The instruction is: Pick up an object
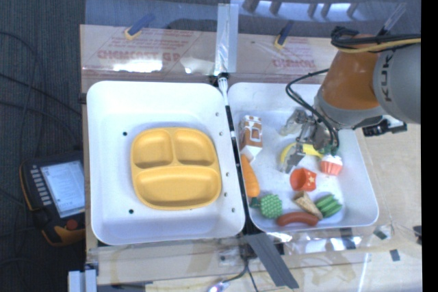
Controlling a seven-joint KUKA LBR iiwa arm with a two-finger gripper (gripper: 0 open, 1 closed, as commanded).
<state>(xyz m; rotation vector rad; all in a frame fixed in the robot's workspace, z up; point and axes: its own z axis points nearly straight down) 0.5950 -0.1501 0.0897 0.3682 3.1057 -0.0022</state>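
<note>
My gripper point(295, 140) hangs over the middle of the right bin point(363, 208), its two fingers spread apart, one finger point(296, 121) above and the other below. A yellow banana-like toy point(306, 150) lies right beside the lower finger, partly under the wrist. Nothing sits between the fingers. Around it lie a small milk carton toy point(252, 130), a carrot point(250, 176), a red pepper piece point(303, 180), a pink cupcake point(331, 164), a green bumpy fruit point(270, 205), a sausage point(297, 219), a sandwich wedge point(307, 202) and green pea pods point(329, 205).
The left bin point(109, 113) holds a yellow divided plate point(176, 167). The grey arm with its orange band point(352, 78) reaches in from the right above the right bin's far corner. A black handheld device point(55, 191) lies left of the bench.
</note>
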